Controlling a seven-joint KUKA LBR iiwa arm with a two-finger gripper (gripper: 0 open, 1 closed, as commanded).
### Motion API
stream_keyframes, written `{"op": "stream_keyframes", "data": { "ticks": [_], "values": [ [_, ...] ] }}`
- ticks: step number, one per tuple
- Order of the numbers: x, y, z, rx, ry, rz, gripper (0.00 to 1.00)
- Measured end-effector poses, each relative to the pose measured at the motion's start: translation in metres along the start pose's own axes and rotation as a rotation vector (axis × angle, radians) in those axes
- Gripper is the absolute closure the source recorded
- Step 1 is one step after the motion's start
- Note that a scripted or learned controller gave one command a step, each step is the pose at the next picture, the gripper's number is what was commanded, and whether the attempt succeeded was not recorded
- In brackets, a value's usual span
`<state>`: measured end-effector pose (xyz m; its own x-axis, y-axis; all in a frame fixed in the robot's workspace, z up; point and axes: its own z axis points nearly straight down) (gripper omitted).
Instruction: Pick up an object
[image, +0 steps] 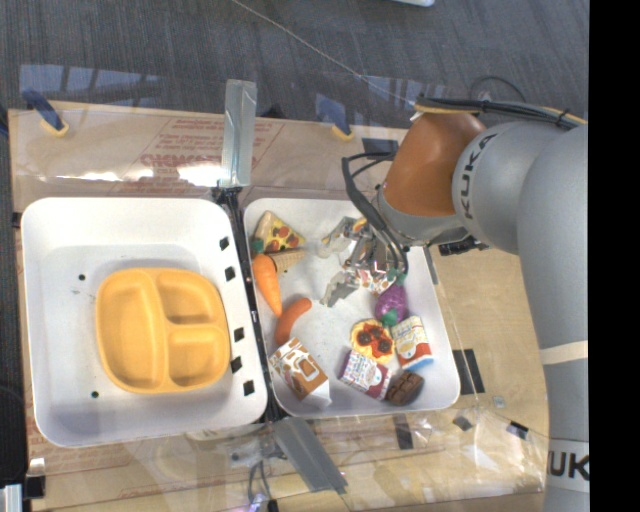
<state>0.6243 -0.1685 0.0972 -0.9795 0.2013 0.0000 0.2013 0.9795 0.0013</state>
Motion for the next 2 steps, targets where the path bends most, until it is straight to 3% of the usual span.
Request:
{"op": "stream_keyframes", "data": {
  "ticks": [1,2],
  "values": [
    [0.026,-0.046,-0.061,0.002,-0.005,0.226,0.00],
    [0.027,-0.033,-0.009,-0.001,-0.005,0.370,0.00]
  ]
}}
